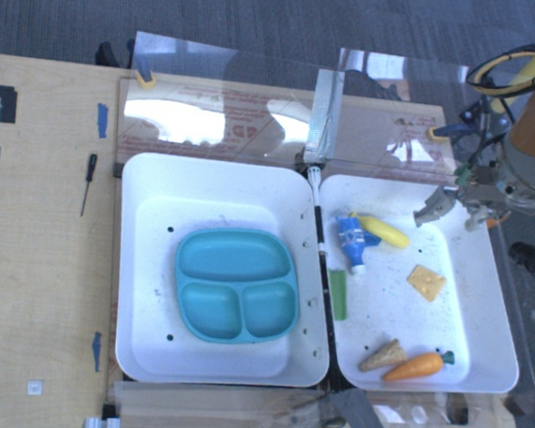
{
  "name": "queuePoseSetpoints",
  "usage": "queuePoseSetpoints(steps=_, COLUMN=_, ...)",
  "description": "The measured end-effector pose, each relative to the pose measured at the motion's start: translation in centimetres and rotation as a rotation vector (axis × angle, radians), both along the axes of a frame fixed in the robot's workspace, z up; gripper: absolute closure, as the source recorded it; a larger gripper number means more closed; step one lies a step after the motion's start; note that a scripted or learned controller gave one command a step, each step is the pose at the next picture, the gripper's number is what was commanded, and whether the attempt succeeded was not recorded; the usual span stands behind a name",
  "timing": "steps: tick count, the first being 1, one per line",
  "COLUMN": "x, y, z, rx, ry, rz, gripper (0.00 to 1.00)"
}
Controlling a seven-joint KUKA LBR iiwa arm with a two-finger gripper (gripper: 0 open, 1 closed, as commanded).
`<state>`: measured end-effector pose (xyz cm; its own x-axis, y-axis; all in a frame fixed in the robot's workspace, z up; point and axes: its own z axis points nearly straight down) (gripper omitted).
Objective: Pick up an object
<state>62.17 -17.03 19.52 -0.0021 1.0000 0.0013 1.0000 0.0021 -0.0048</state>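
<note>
My gripper (pixel 454 214) hangs over the far right corner of the right bin (pixel 485 305). It is open, with nothing between its fingers. To its left a yellow banana (pixel 382 232) lies beside a blue bottle (pixel 350 242). A yellow cheese wedge (pixel 427 282) sits in the middle of the bin, below and to the left of the gripper. A green stick (pixel 337 294) lies along the bin's left wall. Near the front edge an orange carrot (pixel 415 366) rests against a brown wedge (pixel 382 354).
The left bin (pixel 142 243) holds a blue divided plate (pixel 237 283). A clear plastic wall (pixel 319 119) stands behind both bins. Yellow and black cables (pixel 507 71) loop above the wrist at the top right. A screwdriver (pixel 88 182) lies on the wooden bench at the left.
</note>
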Motion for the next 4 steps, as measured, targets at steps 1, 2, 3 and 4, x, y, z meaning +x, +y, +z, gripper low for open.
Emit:
queuePoseSetpoints(steps=1, x=1.7, y=2.6, z=-10.0, rx=-0.002, ry=-0.009, rz=0.174, gripper=0.00)
queuePoseSetpoints(steps=2, x=4.4, y=6.3, z=-11.0, rx=-0.002, ry=0.005, rz=0.270, gripper=0.00)
queuePoseSetpoints(steps=3, x=4.4, y=6.3, z=-10.2, rx=-0.003, ry=0.009, rz=0.271, gripper=1.00)
queuePoseSetpoints(steps=4, x=4.4, y=6.3, z=-10.2, rx=-0.002, ry=0.009, rz=0.272, gripper=0.00)
